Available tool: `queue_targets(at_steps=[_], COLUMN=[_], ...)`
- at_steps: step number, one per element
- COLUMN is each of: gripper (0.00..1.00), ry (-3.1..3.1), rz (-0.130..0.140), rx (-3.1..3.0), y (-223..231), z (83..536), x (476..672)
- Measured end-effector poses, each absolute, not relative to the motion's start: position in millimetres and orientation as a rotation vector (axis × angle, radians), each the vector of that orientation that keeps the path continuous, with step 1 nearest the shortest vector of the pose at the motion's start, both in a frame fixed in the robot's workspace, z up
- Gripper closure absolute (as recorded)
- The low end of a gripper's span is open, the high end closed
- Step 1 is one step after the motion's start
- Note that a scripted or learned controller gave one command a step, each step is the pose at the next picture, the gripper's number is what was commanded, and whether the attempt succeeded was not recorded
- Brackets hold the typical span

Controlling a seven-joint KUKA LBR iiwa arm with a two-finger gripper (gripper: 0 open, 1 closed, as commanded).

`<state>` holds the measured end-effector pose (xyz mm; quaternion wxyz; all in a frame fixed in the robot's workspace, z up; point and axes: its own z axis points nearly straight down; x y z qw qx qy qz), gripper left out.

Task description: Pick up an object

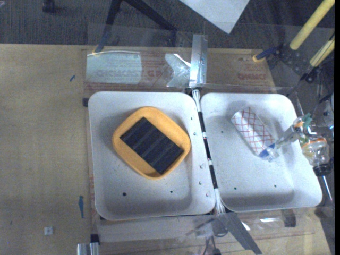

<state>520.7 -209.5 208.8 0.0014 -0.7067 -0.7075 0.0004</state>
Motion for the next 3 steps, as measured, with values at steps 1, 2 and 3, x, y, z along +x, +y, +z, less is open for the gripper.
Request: queue_targets(at_steps=[1, 2, 3], gripper=[0.00, 0.00, 0.00], ry=[-2.214, -2.178, -2.060], rz=[0.001, 0.001, 0.001], rx=[-2.229, -2.266, -2.375], y=[-174.3, -152.2, -157.7], z=[150.9, 104.8, 172.4], x=[572.8, 637.4, 666.5])
